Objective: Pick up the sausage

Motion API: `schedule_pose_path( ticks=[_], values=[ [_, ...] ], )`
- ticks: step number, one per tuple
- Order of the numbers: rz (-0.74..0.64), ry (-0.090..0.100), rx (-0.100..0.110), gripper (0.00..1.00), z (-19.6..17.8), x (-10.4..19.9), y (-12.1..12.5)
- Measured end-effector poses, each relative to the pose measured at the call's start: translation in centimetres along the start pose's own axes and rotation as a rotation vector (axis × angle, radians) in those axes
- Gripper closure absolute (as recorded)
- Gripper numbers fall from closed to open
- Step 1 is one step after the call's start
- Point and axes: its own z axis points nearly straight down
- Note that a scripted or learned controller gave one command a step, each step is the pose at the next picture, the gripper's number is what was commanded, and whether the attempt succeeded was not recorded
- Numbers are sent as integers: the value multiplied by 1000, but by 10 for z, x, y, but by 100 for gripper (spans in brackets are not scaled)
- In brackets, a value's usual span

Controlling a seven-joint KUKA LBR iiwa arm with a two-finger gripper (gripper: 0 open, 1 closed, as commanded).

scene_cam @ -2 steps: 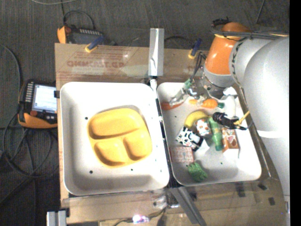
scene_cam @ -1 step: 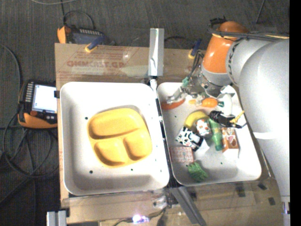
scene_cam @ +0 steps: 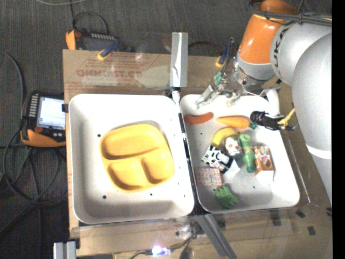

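The sausage (scene_cam: 198, 118) is lying flat near the back left corner of the right bin (scene_cam: 288, 190), just left of a carrot (scene_cam: 233, 122) and apart from the banana (scene_cam: 223, 135) in front of it. The claw (scene_cam: 216, 95) is hanging just above and behind the sausage with its fingers spread and nothing between them. The sausage looks like a small, light toy, probably smooth and a little slippery, rounded enough to roll. Closing across its middle, fingers straddling the short width, looks safest; the bin wall close by is leaving little room.
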Motion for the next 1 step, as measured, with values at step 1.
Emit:
schedule_pose_path(
  ticks=[1],
  values=[
    [-123, -1, -1, 0, 92, -29, -4]
  ],
)
